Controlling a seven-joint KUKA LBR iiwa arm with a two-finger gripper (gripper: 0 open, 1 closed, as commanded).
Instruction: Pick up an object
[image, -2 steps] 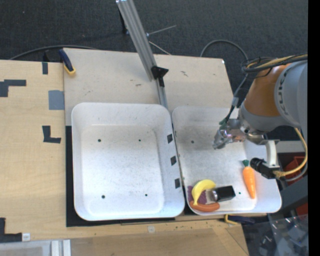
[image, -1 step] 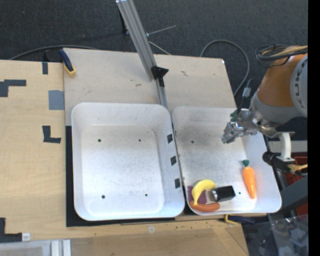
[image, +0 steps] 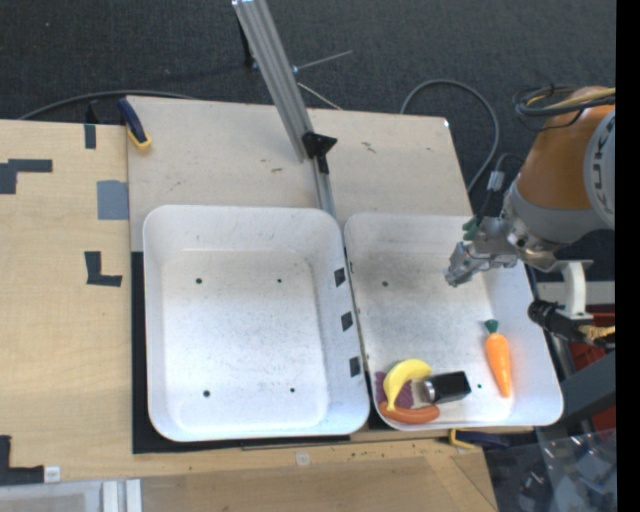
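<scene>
You see the grey arm w/ orange band reaching in from 3 o'clock, and its tool hangs over the right shallow white plastic bin, near the bin's 2 o'clock corner. If the tool is spread or pressed together I cannot tell; it is too small and blurred. Nothing is visible between its tips, so count it as carrying nothing.

The things to pick are all at the 5–6 o'clock side of that same bin. The small orange plastic carrot w/ green top lies alone near the 4 o'clock rim, lengthwise approx. 12-to-6. At the 6 o'clock corner there is a cluster: a yellow curved banana-like toy, a small black rectangular block just beside it at 3 o'clock, and a red sausage-shaped piece under them, touching the rim. The left shallow white plastic bin carries no things.

My judgement: this is the approach step, grasp not yet begun. The carrot seems the easier target, because it stands apart from the others. Next move needs the tool to travel toward 5 o'clock, align across the carrot's narrow width, then go down. The cluster is risky, the pieces touch each other and the bin wall is close.
</scene>
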